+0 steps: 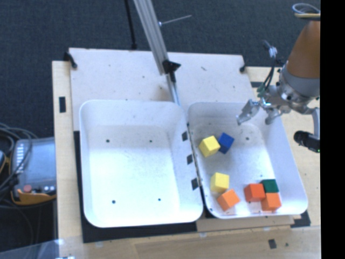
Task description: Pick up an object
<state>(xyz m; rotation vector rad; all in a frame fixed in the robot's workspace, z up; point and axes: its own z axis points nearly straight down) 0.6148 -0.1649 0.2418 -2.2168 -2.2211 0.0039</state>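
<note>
The gripper hangs with fingers apart and nothing between them over the right bin's far edge, so this looks like the approach step: next, descend squarely over one cube, perhaps the blue cube touching a yellow cube.

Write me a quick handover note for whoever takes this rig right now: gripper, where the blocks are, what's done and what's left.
Gripper: open, holding nothing, hovering over the right bin's back edge.
Blocks, all in the right bin: yellow block touching blue block mid-bin; second yellow block and orange block near the front; two orange blocks and green block clustered at front right.
Done: nothing picked.
Left: lower, grasp one block, lift.
</note>
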